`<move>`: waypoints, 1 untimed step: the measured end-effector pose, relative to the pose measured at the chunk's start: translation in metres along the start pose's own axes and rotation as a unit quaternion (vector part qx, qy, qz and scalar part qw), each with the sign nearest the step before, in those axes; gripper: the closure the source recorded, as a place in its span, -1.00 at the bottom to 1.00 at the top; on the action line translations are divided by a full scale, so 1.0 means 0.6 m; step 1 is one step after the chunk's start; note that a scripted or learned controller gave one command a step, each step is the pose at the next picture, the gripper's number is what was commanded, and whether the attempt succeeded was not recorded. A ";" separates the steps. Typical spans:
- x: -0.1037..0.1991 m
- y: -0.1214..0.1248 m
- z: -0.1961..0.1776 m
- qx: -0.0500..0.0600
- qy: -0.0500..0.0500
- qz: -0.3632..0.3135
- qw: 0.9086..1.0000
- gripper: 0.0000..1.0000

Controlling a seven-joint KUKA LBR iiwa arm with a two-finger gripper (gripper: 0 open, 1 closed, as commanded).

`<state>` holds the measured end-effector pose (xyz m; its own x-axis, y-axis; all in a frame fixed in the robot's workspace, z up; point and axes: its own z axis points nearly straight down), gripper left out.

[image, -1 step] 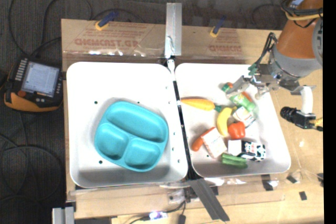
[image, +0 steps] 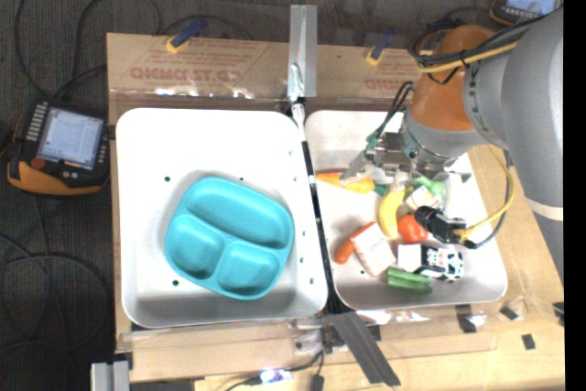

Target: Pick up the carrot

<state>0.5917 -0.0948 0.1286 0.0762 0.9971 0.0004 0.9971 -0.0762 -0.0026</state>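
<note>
The carrot (image: 343, 251) is a short orange piece lying in the right bin (image: 490, 284) near its left wall, touching the left side of a white box (image: 371, 247). My gripper (image: 383, 162) hangs over the back half of the same bin, above and to the right of the carrot, with the orange-banded wrist behind it. Just below the gripper lie an orange-and-yellow piece (image: 351, 183) and a banana (image: 392, 211). Nothing is visibly held.
Around the banana sit a red tomato (image: 412, 229), a green piece (image: 408, 280) and a black-and-white block (image: 441, 261). A black cable loops by the wrist. The left bin (image: 146, 142) holds a blue divided tray (image: 231, 235).
</note>
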 end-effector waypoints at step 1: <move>-0.025 0.061 0.062 -0.009 -0.001 -0.018 1.000 -1.00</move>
<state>0.6269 -0.1127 0.0911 0.0396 0.9992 -0.0008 0.9991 -0.0395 0.0158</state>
